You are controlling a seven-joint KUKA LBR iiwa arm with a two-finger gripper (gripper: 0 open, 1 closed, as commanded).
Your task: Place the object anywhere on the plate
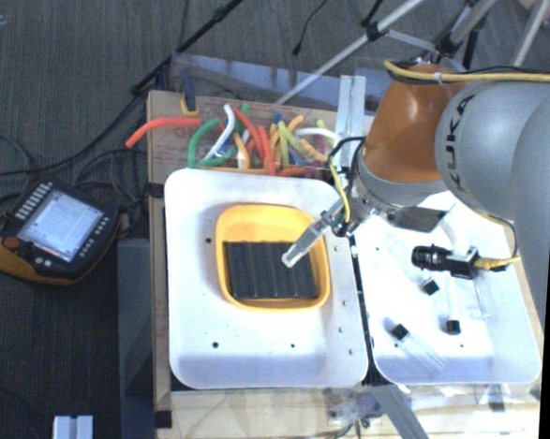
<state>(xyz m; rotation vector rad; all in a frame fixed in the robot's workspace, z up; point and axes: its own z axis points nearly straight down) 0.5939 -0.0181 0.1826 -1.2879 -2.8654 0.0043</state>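
So the end effector hangs low over the yellow plate, its tip over the plate's right half. Honestly, I can't tell from this angle whether it's open or closed, it just reads as one thin grey stick slanting down from the wrist. Right under the tip, flat in the middle of the plate, lies a dark ribbed slab, and I'd guess that's the object, in which case it's sitting where the task wants it. The tip lines up with the slab's upper right corner, but I can't say if it touches or floats just above. The plate sits in the left bin. To the plate's right, the right bin has a few small black bits scattered around, well apart from the plate. Behind the plate there's a tangle of coloured tubes, and far off to its left a teach pendant on the floor. What worries me: if the end effector has any hold on that corner, lifting away could drag the slab up onto the plate's rim or tip it out into the bin. If it pushes down instead, the plate might skid or rock. The arm swinging off sideways could also clip the rim.
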